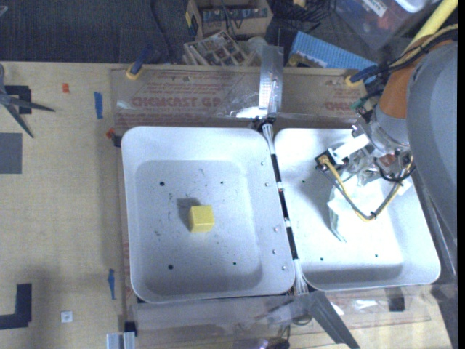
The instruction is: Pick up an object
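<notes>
**Yellow block untouched; arm sits over the other bin**

The one candidate for picking, a small yellow block (202, 218), lies flat on the floor of the left bin (145, 151), a little left of its centre and well apart from every wall. Nothing is touching it. The gripper (340, 213) hangs low over the right bin (312, 260), with the divider between the bins separating it from the block. Its grey arm (436, 122) comes in from the right, the orange band (396, 97) visible above the wrist, and a loop of yellow-and-black cable (363, 211) drapes beneath the wrist hardware. Whether the gripper is spread or closed I cannot tell; the pale metal blends into the white bin floor, and nothing is visibly held.

By my reading the task is at its start: no grasp made, no lift begun. What is left is everything: cross to the left bin, descend on the block, close, raise.

The bins rest on a pale wooden worktop (58, 217) with bits of blue tape (98, 105) stuck to it. A cardboard strip (182, 97) stands behind the bins, and beyond it the dark floor is crowded with boxes and cables.
</notes>
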Robot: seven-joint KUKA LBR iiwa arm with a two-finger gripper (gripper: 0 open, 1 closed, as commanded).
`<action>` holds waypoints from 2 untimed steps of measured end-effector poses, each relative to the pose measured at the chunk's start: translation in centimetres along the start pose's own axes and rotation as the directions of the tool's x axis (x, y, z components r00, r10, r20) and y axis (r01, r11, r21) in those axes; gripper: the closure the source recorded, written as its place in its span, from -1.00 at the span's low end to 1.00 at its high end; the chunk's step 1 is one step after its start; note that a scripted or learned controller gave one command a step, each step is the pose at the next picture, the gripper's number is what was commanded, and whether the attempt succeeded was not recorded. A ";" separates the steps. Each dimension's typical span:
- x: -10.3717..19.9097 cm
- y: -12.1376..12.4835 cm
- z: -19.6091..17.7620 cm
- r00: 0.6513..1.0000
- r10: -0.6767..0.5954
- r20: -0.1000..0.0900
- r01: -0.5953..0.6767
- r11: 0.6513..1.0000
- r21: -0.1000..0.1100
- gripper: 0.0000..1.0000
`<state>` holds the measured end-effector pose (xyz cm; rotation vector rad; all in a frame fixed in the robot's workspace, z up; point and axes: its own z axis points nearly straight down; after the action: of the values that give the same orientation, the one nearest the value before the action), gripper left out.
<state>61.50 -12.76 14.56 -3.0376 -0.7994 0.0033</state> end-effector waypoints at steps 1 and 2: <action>0.0 0.0 0.0 1.000 0.000 0.000 0.000 1.000 0.000 -1.00; -2.3 4.7 5.5 0.920 -0.392 -0.002 0.392 0.920 -0.003 -1.00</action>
<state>61.83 -18.01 9.08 -2.8174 -1.3919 -0.0012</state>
